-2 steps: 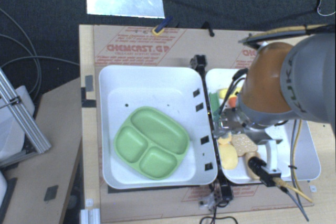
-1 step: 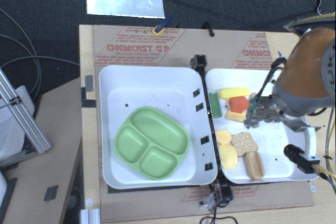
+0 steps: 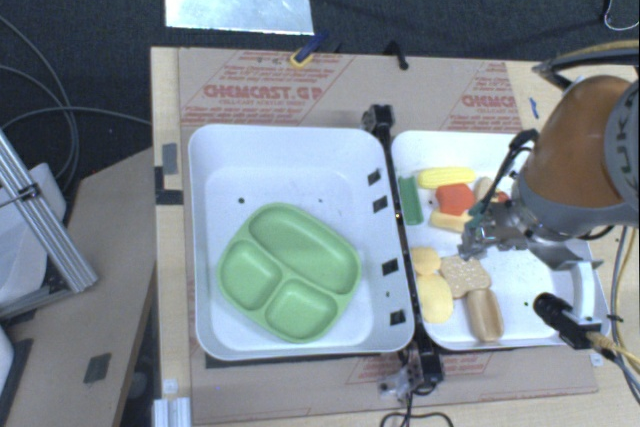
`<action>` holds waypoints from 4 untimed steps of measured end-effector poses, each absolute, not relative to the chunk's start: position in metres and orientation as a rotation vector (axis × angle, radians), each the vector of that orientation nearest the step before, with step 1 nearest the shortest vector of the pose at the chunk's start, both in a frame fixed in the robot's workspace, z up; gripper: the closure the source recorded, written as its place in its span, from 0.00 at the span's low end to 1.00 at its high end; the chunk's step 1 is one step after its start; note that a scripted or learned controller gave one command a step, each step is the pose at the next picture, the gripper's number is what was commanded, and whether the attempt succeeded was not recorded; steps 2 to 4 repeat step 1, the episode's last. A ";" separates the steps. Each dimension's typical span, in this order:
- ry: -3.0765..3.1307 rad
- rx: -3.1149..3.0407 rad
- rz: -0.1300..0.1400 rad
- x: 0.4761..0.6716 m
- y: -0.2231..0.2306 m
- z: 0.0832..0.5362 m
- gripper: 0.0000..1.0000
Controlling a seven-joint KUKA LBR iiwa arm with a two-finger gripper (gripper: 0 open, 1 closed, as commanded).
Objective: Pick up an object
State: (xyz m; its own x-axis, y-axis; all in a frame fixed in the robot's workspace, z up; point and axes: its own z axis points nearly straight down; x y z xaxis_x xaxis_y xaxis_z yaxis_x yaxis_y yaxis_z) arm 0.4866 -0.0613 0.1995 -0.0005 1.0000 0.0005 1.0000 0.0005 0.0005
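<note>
**End effector low over the toy food in the right bin**

We see a heap of toy food in the right bin [image 3: 520,147]: a cracker [image 3: 464,274] in the middle, a yellow potato piece [image 3: 434,296] just to its left, a bread roll [image 3: 485,314] below it, a red block [image 3: 455,199] and a corn cob [image 3: 446,177] further up, and a green stick [image 3: 409,199] by the bin's left wall. The end effector [image 3: 478,233] sits just above the cracker; we cannot tell its state. The left bin [image 3: 290,150] holds a green divided plate [image 3: 288,271]. Both bins rest on the cardboard-covered surface [image 3: 260,90]
</note>
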 end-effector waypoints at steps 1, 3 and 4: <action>-2.229 -2.216 -0.002 0.510 -0.038 0.184 1.00; -2.229 -2.216 -0.002 0.510 -0.038 0.184 1.00; -2.229 -2.216 -0.002 0.510 -0.038 0.184 1.00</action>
